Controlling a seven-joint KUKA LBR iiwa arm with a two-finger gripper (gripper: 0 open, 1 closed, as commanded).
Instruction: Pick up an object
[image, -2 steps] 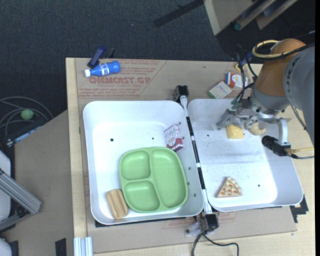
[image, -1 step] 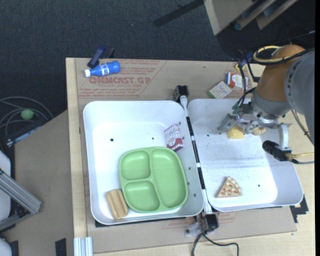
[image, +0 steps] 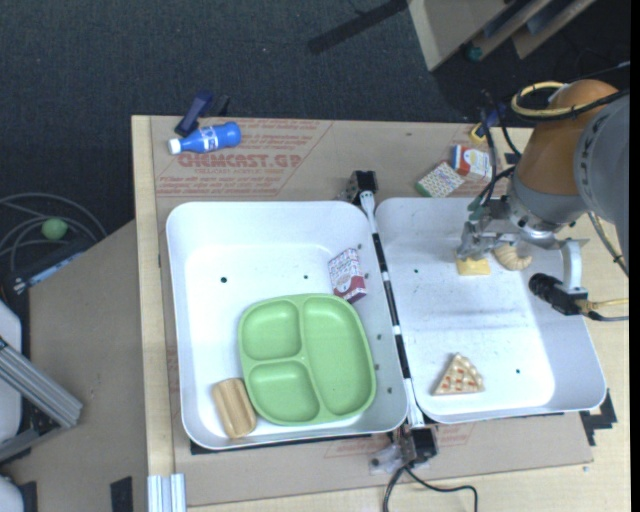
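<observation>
Tool (image: 478, 248) sits low over small yellow block (image: 474, 266) in the right bin (image: 500, 390), far from green plate (image: 305, 357); can't tell if grip is closed. Block's long axis approx. left-right.

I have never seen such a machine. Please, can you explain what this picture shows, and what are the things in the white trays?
One camera looks down at a slant on a bench with two white bins. The grey and orange robot arm reaches in from the right; its gripper is low over a yellow block in the right bin. A toy pizza slice also lies there. The left bin holds a green divided plate, a tan bread-like piece and a small red and white carton. Whether anything is held, I cannot tell.
</observation>
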